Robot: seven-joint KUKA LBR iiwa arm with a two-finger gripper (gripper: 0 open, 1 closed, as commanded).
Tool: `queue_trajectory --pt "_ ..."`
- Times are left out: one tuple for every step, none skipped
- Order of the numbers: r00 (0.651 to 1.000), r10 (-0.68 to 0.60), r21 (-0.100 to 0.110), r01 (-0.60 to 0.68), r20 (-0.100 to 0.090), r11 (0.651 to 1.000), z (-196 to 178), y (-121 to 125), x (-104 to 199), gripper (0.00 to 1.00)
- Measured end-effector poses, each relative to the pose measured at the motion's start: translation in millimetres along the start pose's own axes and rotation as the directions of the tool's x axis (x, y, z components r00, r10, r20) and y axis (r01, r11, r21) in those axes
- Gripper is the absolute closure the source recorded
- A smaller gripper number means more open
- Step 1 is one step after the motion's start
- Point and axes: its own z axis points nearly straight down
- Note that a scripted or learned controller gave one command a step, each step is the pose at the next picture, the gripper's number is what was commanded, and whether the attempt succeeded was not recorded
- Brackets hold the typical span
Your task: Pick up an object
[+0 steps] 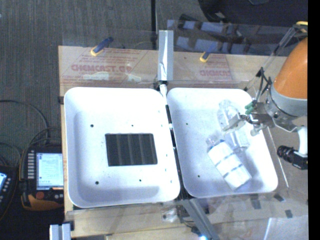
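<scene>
White right bin (200,179) carries a white ribbed cylinder (229,165), lying tilted near the bin's front right corner. Dark ribbed rectangular panel (131,149) lies flat at centre of left bin (80,184). Gripper (231,120), translucent, sits over the right bin toward its right edge, just above the cylinder's upper end. Finger opening: cannot tell; nothing visibly between fingers. Orange band (295,74) at the bench's right edge
</scene>
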Motion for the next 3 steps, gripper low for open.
queue_trajectory --pt "0.967 -0.252 -0.044 0.253 0.027 0.966 98.0 38.9 -16.4 0.0" --pt "0.982 -0.186 -0.006 0.186 0.007 0.982 128.6 51.0 -35.7 0.0" --pt "0.993 -0.117 -0.023 0.117 0.01 0.993 143.1 6.1 -37.9 0.0"
